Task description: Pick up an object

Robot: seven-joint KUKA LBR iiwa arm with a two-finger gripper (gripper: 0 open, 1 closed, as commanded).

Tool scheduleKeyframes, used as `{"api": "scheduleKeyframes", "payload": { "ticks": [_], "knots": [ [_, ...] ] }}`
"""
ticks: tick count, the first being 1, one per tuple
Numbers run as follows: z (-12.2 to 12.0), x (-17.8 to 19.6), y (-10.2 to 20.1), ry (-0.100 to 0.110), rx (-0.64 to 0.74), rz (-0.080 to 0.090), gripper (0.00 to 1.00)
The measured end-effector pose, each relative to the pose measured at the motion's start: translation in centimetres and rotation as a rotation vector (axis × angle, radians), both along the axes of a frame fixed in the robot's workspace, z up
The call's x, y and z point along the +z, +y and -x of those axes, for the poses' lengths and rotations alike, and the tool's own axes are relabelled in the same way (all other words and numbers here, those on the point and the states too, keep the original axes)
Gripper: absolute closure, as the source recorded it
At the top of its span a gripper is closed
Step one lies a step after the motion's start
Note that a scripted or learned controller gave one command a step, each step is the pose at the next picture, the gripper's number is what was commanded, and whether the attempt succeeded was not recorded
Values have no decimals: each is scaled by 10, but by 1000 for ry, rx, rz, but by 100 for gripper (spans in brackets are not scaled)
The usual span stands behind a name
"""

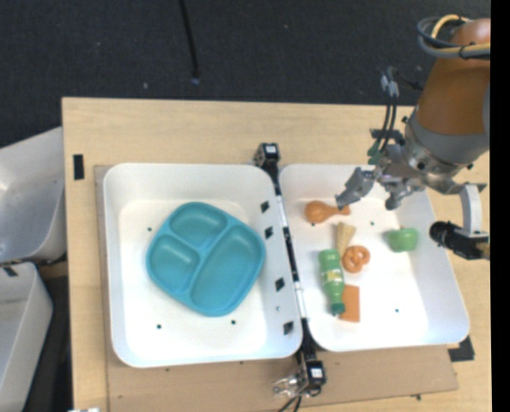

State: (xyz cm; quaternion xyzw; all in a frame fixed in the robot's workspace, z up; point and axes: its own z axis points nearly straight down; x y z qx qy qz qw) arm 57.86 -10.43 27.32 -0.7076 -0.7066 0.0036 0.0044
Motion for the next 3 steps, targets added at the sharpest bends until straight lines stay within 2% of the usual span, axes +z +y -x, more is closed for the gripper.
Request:
{"api": "scheduleKeyframes", "payload": {
  "ticks": [1, 2, 3],
  "knots": [
    [-2, 7, 0, -13, 4, 1, 0],
    [-4, -50, -11, -8, 0, 4, 0],
    [-8, -94, -9, -9, -3, 4, 0]
  ]
}}
